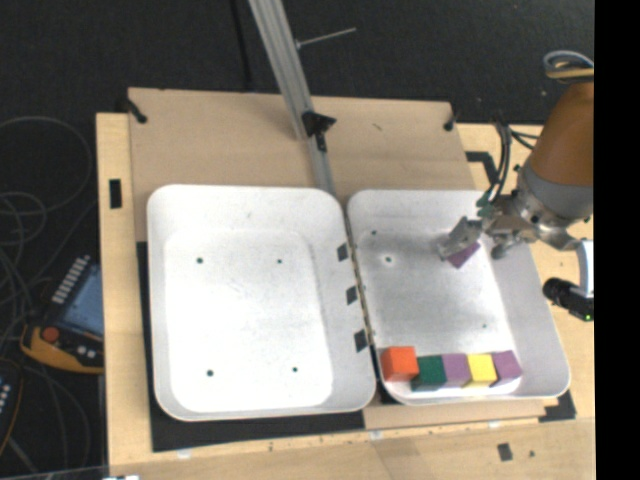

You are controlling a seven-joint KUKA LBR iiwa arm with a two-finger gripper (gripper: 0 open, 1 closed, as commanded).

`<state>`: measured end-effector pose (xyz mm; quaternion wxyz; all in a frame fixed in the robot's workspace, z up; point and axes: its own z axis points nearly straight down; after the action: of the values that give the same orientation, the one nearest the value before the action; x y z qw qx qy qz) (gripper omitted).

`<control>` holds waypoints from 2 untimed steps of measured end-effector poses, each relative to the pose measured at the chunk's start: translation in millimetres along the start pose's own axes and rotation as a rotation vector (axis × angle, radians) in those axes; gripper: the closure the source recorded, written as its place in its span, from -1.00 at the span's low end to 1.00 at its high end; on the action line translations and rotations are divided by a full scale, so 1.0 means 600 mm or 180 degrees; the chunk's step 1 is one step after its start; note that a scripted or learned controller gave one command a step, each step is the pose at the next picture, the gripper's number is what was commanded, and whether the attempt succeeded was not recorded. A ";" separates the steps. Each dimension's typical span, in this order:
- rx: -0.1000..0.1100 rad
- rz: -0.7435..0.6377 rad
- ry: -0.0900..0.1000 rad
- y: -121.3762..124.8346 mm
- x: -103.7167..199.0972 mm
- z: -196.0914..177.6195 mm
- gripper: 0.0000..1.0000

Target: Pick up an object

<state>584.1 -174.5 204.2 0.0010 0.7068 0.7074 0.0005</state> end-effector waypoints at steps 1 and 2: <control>-0.0002 -0.0011 -0.0006 0.116 -0.037 0.100 -1.00; 0.0006 0.0004 -0.0007 0.088 -0.053 0.181 -1.00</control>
<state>637.3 -206.5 95.6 0.0011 0.7072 0.7070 -0.0010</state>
